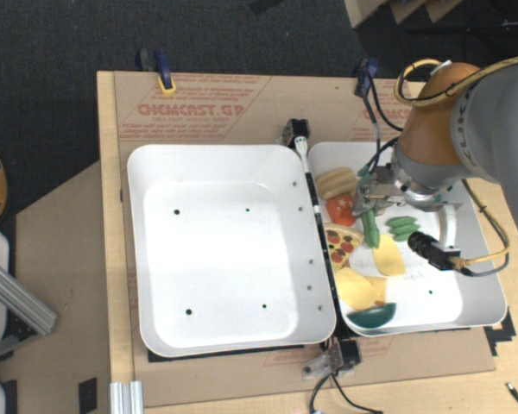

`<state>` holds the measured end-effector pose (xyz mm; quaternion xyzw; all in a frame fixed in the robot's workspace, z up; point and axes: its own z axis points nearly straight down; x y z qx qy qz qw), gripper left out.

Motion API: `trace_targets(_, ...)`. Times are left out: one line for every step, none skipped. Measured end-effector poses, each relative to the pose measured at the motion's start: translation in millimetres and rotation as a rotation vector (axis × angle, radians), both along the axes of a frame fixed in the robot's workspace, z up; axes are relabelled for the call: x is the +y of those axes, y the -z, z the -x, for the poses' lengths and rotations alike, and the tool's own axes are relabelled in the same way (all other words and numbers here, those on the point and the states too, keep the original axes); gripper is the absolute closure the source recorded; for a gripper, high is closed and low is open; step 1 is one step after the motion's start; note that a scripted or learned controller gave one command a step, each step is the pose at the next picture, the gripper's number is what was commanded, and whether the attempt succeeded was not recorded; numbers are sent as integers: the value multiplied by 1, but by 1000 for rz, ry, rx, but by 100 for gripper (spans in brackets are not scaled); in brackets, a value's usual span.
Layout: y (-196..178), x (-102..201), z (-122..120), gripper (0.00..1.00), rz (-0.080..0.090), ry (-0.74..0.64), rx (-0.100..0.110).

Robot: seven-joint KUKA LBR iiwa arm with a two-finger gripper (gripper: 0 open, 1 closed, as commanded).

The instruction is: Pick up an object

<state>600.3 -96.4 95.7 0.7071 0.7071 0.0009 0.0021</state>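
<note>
Reaching in from the right, the grey arm (492, 119) with its orange band hangs low over the right bin (475, 304), while the left bin (216, 248) lies beside it with nothing near the arm's work. All the candidates for picking sit crowded along the right bin's left side: a tan bread-like piece (335, 182) at the top, a red piece (341, 208) just below it, a pizza-slice toy (339, 244), yellow pieces (360, 289) lower down, a dark green item (375, 316) at the bottom rim, and small green pieces (402, 225) near the wrist. The gripper (369, 198) sits right beside the red piece and the slim green pod (370, 228), but the wrist body hides its tips, so I cannot tell how wide it stands or whether anything is in it. The likely trouble, as I judge it, is the crowding: items touch or overlap, so a closing grasp could catch two at once, nudge one aside, or slip off a thin, flat piece lying against the bin floor. The bin wall close by could also block one side of the approach.
</note>
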Motion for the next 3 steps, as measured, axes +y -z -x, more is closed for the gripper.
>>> trace_targets(-95, 84, -2, 100, -4, -8, -6)
trace_targets(-89, 53, 41, 100, -3, 3, 10)
trace_targets(-89, 71, 62, 100, -3, -1, 9)
